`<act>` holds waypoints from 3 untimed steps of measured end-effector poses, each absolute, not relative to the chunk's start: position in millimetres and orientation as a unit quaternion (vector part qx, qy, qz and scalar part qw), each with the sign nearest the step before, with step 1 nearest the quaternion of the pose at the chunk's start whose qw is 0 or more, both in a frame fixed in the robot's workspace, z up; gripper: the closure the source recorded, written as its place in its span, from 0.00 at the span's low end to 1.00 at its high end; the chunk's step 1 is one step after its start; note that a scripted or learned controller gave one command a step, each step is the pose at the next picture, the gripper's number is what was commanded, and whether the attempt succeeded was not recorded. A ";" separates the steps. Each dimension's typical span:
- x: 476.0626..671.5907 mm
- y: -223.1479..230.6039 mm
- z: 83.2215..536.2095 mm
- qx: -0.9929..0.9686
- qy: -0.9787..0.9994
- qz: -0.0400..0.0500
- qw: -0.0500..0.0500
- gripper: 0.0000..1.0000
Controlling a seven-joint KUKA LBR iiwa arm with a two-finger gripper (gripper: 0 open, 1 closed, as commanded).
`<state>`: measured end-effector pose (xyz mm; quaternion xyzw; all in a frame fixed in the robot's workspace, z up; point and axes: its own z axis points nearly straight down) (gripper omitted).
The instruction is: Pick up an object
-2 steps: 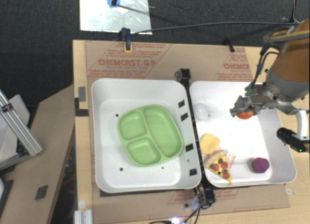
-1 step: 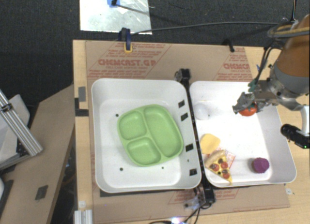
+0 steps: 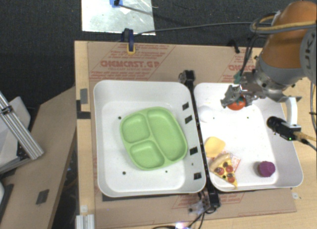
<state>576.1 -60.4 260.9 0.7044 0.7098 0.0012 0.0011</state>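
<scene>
Right bin (image 3: 250,141), near edge: a toy pizza slice (image 3: 224,167) lies flat at the near left corner. A small purple ball (image 3: 266,168) sits to its right, well apart from it. Just beyond the slice, touching it or nearly so, is a rounded yellow piece (image 3: 214,146).

Left bin (image 3: 105,124): one green plate (image 3: 153,138) with three compartments, lying flat at the middle and turned at a slant.

Right bin, far half: an orange-red object (image 3: 238,106), small and rounded, with a glossy surface. Its upper part is covered by the end effector (image 3: 232,99), which stands directly on or over it. Contact cannot be confirmed, and whether the end effector is released or clenched cannot be told. The bin floor around the object is bare, and the yellow piece is well apart on the near side. The grey arm (image 3: 282,60) enters from the right, over the bin's far right corner.

Beyond the bins, the bench (image 3: 148,62) shows brown board with red lettering. A blue clamp (image 3: 128,37) grips its far edge, and a shiny sheet (image 3: 118,5) lies beyond that.
</scene>
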 end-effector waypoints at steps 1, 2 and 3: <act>597.8 -10.0 264.5 0.704 0.710 0.002 0.001 1.00; 619.4 34.7 249.0 0.705 0.710 0.001 0.001 1.00; 626.4 90.2 237.0 0.704 0.710 0.001 0.001 1.00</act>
